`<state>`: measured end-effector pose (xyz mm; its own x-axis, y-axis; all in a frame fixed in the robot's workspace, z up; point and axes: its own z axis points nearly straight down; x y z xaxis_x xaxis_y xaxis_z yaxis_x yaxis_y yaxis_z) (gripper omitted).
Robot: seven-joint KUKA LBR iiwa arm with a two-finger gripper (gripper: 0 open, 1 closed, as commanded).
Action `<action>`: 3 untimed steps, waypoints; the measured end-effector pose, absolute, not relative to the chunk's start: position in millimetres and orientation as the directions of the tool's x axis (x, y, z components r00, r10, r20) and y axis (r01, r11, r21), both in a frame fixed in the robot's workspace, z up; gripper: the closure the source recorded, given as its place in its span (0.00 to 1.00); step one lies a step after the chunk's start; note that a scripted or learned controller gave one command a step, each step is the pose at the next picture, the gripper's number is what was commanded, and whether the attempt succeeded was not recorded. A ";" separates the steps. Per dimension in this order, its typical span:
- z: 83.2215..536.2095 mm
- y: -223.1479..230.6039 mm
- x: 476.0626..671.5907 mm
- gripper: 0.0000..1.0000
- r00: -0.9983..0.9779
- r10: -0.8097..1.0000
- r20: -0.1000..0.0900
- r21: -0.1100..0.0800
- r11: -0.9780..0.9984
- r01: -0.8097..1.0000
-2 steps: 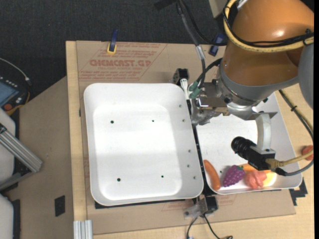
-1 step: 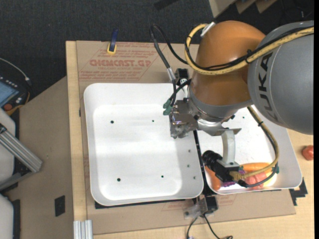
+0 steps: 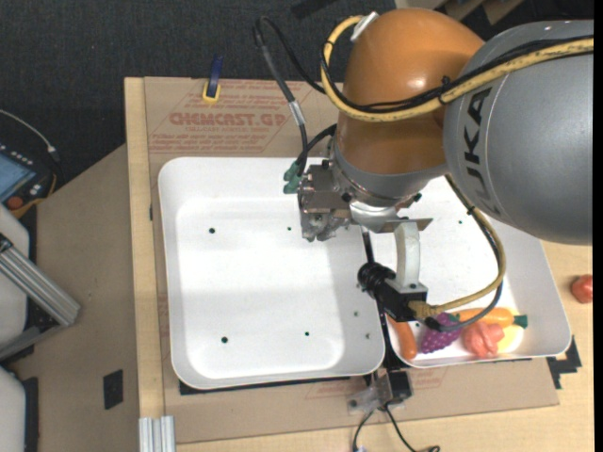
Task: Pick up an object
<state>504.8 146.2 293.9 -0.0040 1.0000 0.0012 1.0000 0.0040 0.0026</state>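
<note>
Purple toy grapes lie in the right bin's front corner. A pink toy sits just beside them.

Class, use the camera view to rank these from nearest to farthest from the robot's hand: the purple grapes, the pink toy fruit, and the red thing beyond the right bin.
Measured from the hand:
1. The purple grapes, in the near corner of the right bin.
2. The pink toy fruit, same bin, just right of the grapes.
3. The red thing, outside that bin at the view's right edge.

Bright overhead light washes out the left bin, greyer beneath the arm at centre; detail slightly soft.
</note>
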 end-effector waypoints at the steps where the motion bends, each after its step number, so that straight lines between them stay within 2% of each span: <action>1: 197.2 195.4 492.7 1.00 -0.005 1.000 -0.002 -0.013 0.005 1.000; 2: 211.2 170.7 542.5 1.00 0.004 1.000 0.000 0.004 -0.004 1.000; 3: 158.4 219.9 567.2 1.00 -0.004 1.000 0.001 -0.001 0.004 1.000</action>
<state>567.2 219.9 158.4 -0.0045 1.0000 0.0007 1.0000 0.0045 -0.0013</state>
